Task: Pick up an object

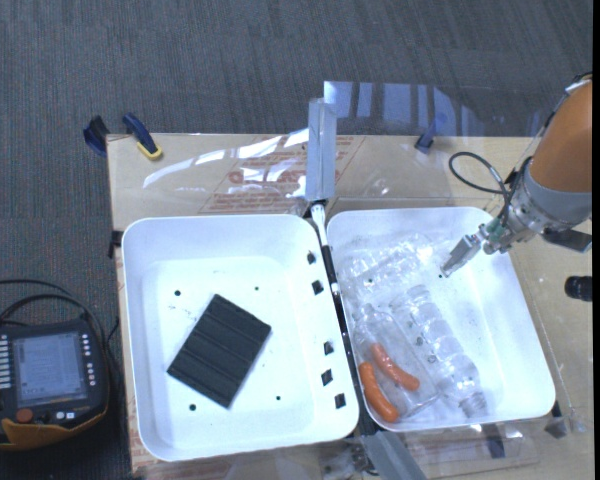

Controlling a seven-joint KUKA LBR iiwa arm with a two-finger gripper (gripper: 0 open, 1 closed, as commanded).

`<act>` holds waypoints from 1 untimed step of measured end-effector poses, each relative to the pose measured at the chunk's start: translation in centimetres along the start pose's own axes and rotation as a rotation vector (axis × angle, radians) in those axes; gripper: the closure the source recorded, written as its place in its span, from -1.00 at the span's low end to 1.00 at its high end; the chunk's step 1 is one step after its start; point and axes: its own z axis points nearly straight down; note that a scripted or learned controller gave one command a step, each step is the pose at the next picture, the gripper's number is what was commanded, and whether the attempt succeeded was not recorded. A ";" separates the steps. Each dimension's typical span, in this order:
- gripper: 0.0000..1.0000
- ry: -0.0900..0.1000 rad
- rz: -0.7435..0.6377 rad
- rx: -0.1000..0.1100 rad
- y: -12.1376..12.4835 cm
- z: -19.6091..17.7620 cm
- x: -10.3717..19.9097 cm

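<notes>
So far nothing is lifted: the end effector [450, 265] hovers over the clear plastic bottles [430, 333], its grip state unclear; grasping remains.

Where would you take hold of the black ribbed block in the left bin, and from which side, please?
Come straight down on the black ribbed block, probably closing across its narrower width near the middle. It lies flat and turned diagonally on the floor of the left bin, well away from the walls, so the fingers would need rotating to match its long edges. The gripper is over the right bin.
</notes>
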 end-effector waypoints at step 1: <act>-1.00 0.003 -0.036 0.003 -6.9 6.0 2.6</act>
